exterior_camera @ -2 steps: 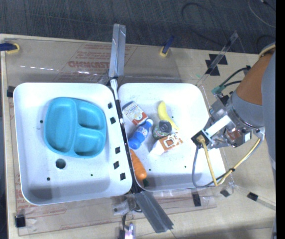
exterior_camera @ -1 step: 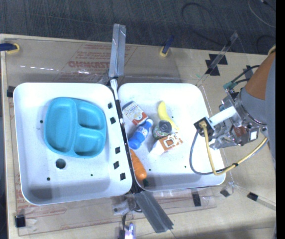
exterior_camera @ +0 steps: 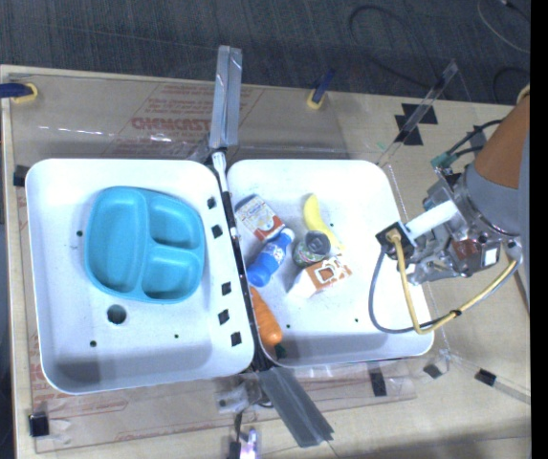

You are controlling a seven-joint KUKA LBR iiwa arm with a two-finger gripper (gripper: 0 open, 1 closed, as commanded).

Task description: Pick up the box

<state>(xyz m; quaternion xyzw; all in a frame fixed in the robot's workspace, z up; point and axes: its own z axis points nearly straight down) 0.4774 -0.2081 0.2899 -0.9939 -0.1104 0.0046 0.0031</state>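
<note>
Boxes (exterior_camera: 323,275) x2, 1 banana (exterior_camera: 317,220), 1 carrot (exterior_camera: 266,320).

Bench sheet (exterior_camera: 173,111): I am reading faint red "CHEMCAST" at eleven o'clock.
Box (exterior_camera: 323,275): its print is blurring past reading.

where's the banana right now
The banana lies in the right bin, toward its back, just above the can and right of the carton.
</note>
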